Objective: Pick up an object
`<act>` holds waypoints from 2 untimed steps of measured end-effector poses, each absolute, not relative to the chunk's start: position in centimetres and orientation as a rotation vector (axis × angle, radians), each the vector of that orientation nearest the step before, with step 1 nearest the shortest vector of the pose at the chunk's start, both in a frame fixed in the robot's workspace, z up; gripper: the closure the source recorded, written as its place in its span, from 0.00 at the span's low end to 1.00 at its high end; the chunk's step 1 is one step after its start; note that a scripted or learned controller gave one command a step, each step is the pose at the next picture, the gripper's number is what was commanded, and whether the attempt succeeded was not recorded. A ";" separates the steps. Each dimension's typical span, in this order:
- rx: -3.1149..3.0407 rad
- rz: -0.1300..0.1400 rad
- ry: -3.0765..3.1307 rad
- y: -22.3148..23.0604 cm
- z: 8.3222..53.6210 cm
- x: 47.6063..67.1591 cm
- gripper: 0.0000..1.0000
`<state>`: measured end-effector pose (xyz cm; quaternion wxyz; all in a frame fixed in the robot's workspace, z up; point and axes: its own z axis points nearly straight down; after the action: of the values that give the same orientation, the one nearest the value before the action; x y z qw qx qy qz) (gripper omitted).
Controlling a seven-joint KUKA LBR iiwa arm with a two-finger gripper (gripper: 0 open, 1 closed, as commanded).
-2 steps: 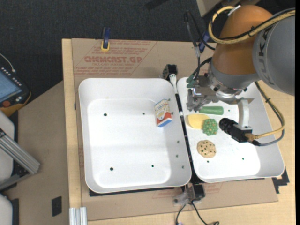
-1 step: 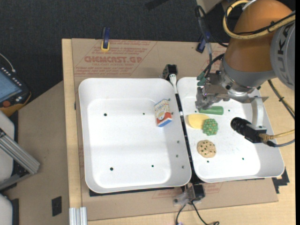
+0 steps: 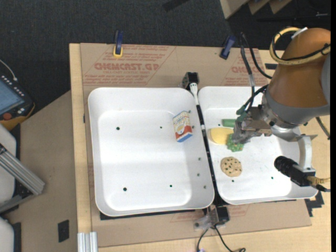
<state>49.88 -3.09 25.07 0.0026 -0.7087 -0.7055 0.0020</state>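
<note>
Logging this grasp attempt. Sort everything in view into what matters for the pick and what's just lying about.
Matters for the pick:
gripper, down in the right bin
green item by the gripper
yellow item beside it
cookie, a candidate nearby

Lying about:
small carton in the left bin
blue clamps on the cardboard

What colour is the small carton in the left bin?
The small carton is white with red and blue print, seen in the camera view.

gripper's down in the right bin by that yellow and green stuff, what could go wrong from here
The gripper sits among a yellow piece and green pieces crowded together, so it may close on an edge, or nudge them apart instead of lifting one. The cookie lies just below and could get knocked aside.
</note>
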 end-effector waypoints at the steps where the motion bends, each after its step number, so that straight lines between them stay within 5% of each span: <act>1: -2.222 -0.006 -2.226 -1.7 28.7 52.3 1.00; 2: -2.222 -0.003 -2.224 -1.7 29.6 52.3 1.00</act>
<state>52.25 -1.74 29.58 -0.0013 -0.7068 -0.7074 -0.0011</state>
